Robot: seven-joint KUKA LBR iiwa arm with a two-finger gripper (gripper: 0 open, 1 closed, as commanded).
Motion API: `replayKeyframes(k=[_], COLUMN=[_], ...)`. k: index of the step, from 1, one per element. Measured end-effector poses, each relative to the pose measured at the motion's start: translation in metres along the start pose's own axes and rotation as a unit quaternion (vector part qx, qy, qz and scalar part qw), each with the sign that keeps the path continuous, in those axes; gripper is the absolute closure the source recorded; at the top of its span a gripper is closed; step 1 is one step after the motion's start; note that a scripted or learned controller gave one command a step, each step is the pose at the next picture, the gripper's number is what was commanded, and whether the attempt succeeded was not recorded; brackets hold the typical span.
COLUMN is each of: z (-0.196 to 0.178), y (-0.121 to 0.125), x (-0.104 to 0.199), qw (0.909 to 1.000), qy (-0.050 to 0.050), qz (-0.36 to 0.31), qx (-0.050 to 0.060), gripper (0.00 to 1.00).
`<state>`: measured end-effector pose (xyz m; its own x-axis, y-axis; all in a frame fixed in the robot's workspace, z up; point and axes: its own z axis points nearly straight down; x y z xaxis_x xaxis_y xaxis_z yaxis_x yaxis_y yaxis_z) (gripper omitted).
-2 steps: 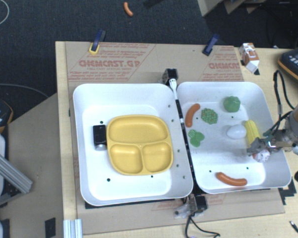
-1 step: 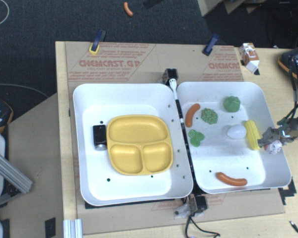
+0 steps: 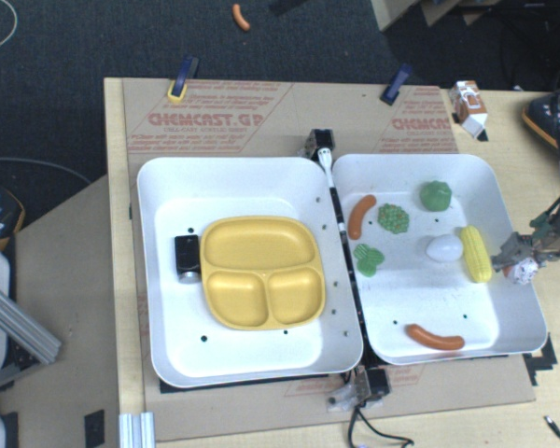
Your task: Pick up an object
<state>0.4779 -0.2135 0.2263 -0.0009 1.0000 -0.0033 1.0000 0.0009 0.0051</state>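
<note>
The right bin (image 3: pixel 504 329) holds several toy foods. An orange sausage (image 3: pixel 360 215) lies by its left wall and a second sausage (image 3: pixel 436 338) lies near the front. Between them are a green broccoli piece (image 3: pixel 393 218), a green leafy piece (image 3: pixel 368 259), a round green item (image 3: pixel 436 195), a white egg (image 3: pixel 442 248) and a yellow corn cob (image 3: pixel 475 253). My gripper (image 3: pixel 520 255) is small and dark at the bin's right rim, just right of the corn and apart from it. Nothing shows between its tips.
The left bin (image 3: pixel 159 325) holds a yellow three-compartment tray (image 3: pixel 260 271) with a black block (image 3: pixel 187 255) at its left. Clamps (image 3: pixel 181 79) sit on the board's far edge. A small box (image 3: pixel 469 107) lies at the far right, and cables hang by the right edge.
</note>
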Motion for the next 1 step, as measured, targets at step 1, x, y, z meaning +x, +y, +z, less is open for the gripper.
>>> replayKeyframes(k=[1], z=[0.0088], y=[0.0157], x=[0.0567], qw=[1.0000], qy=[0.003], qz=[-0.002], qx=[0.003], gripper=[1.00])
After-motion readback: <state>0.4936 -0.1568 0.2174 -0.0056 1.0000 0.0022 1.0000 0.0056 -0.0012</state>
